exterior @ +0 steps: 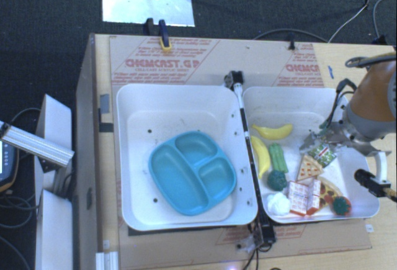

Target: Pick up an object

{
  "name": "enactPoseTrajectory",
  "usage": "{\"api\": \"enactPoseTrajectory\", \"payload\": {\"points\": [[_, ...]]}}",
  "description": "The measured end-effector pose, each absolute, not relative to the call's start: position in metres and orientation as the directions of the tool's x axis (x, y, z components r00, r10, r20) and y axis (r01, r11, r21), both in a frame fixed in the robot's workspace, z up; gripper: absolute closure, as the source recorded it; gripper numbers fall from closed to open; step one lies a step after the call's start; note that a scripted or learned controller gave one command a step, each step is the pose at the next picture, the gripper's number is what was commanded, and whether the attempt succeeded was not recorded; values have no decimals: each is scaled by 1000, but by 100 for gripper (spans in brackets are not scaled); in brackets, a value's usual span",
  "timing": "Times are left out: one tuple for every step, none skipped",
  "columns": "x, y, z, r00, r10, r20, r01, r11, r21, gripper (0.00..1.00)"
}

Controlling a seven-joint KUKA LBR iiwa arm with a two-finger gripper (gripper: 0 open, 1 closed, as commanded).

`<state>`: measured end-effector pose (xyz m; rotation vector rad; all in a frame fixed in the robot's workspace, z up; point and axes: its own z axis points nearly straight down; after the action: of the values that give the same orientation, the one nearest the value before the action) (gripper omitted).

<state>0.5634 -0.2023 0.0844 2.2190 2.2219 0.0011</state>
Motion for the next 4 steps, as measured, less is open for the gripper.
{"api": "enactPoseTrajectory", "payload": {"points": [[619,-136,85,-5,1000,1,1000,5,3,0],[560,-172,155,-1,1000,-2,1000,1,4,0],[533,-156,106,-4,1000,-3,1000,4,18,0],[511,-152,100,-9,1000,-9,999,9,36,0]]}}
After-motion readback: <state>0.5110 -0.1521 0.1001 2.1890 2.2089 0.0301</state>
